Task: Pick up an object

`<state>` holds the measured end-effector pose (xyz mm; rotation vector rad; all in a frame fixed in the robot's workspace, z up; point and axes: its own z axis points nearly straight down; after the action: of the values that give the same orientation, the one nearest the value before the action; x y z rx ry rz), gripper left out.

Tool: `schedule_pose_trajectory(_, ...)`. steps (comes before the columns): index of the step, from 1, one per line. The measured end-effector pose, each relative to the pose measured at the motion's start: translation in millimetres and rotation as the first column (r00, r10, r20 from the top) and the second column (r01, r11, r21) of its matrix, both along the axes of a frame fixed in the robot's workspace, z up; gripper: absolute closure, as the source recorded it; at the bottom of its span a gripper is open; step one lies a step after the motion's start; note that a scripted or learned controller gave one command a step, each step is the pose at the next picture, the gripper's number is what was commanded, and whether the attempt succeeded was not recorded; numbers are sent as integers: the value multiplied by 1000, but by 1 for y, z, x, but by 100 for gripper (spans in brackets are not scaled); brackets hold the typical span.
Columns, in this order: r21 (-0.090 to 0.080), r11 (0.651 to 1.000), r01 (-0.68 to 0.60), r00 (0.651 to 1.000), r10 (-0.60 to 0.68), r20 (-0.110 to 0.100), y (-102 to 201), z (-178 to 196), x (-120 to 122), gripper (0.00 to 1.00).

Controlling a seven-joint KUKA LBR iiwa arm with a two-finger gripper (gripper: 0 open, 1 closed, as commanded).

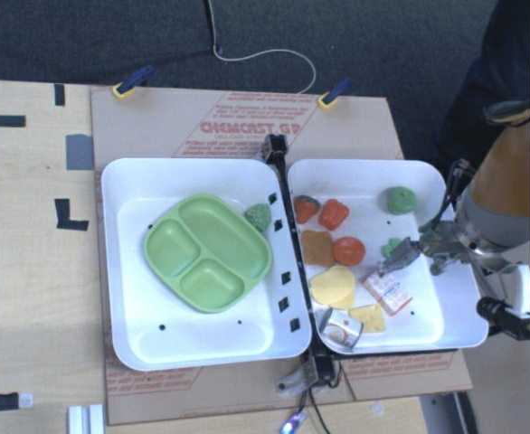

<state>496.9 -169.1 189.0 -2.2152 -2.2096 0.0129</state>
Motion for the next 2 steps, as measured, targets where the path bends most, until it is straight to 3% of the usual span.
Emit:
schedule_pose_trajectory(1,-2,1000,-4,1000,4,9,0,5,2,0)
schedule_pose_trajectory(2,-1,1000,-4,1000,4,5,-4,-47,8,0)
